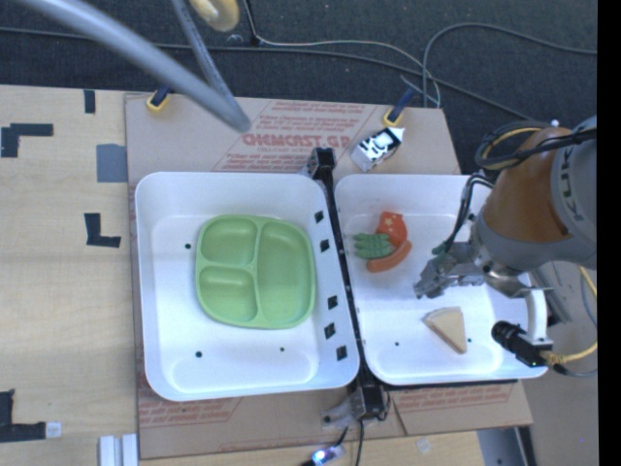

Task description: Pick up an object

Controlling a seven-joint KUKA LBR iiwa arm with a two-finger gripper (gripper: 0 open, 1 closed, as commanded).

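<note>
Nothing is lifted yet. The pincer [432,282] hovers low in the right white bin [485,362]; whether it is spread or pressed together I cannot tell. The tan wedge-shaped toy [448,329] lies just beside it, the red-and-green toy vegetable [383,243] near. A green divided plate [256,271] occupies the left white bin [170,357], unobstructed.

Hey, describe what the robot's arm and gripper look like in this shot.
The arm is a bulky, rounded grey body with a wide orange band above the wrist. Thin cables loop over its top and run down its side. The gripper is a small dark grey metal piece at the tip. A black cylindrical fitting with a white bracket sits low on the wrist.
</note>
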